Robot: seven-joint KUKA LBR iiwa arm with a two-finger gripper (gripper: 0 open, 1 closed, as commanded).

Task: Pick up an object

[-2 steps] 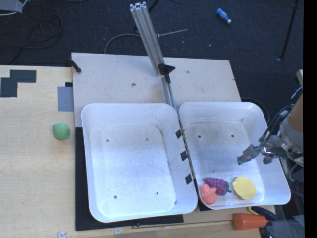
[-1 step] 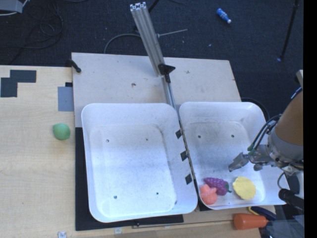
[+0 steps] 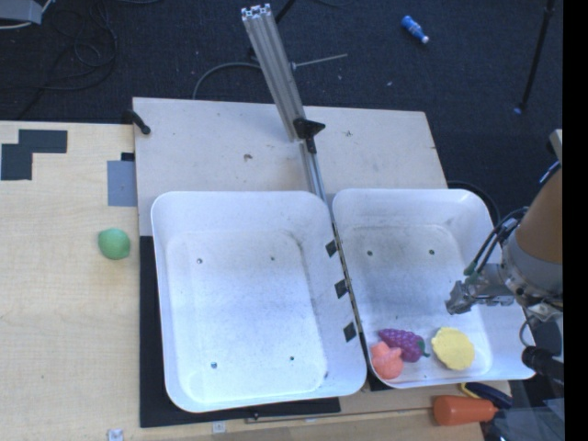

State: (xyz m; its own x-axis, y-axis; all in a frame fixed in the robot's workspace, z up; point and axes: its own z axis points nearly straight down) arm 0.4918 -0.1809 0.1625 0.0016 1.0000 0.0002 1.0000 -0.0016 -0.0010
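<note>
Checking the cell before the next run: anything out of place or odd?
Yes. A green ball lies on the wooden bench left of the left bin, and an orange object sits outside the right bin, by its near edge.

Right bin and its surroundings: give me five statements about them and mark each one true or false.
1. The yellow object lies in the right bin. True.
2. The purple grapes sit in the left bin. False: they lie in the right bin, next to the orange-red object.
3. The green ball lies outside both bins, on the wooden surface to the left. True.
4. The gripper holds the yellow object. False: the yellow object lies on the bin floor, below the gripper in the view.
5. The three toys cluster at the right bin's far edge. False: they lie along its near edge.
</note>
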